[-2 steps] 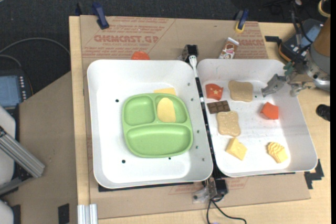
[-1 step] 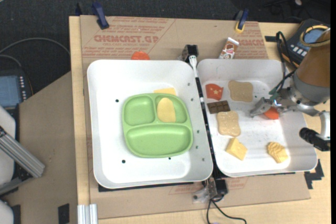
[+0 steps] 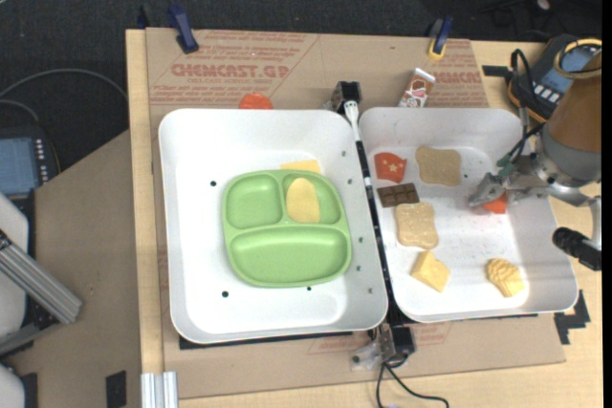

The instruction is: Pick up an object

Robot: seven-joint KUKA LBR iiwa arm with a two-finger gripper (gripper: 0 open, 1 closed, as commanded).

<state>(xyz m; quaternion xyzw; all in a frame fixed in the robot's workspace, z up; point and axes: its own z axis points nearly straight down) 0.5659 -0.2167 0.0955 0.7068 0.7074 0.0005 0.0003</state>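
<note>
Orange toy [image 3: 493, 204] sits beneath the hand [image 3: 488, 193], whose grip I cannot tell; it may slip away.

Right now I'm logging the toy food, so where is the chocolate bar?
The chocolate bar lies in the right bin, near its left wall, just below the red piece and above a cracker.

arm [image 3: 574, 134] cut off at right edge. gripper [image 3: 488, 191] blurred, covers most of an orange item [image 3: 494, 204], type unclear. Yellow piece [image 3: 301, 167] half behind tray [image 3: 284, 255].
</note>
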